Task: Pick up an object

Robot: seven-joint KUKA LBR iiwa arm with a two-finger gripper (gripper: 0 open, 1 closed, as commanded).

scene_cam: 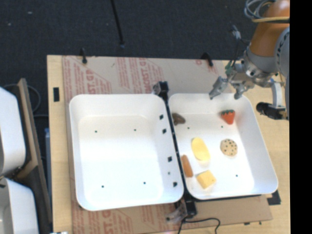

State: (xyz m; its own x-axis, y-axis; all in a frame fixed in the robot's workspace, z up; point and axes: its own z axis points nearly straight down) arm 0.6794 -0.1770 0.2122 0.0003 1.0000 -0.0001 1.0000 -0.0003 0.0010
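hovering over the right bin's [263, 145] far rim, the gripper [224, 91] has its fingers spread apart with nothing between them. just below it in that bin lies a strawberry [228, 116]. farther off sit a cookie [228, 147], a yellow oval [200, 149], a cheese block [205, 179], a sausage [186, 165] and a brown lump [178, 118]. the left bin [78, 130] stands alongside.

There are two white bins [122, 150]. There is one strawberry [228, 116], one cookie [228, 147], one yellow chip [200, 149], one cheese block [206, 179], one sausage [187, 165] and one brown lump [178, 118].
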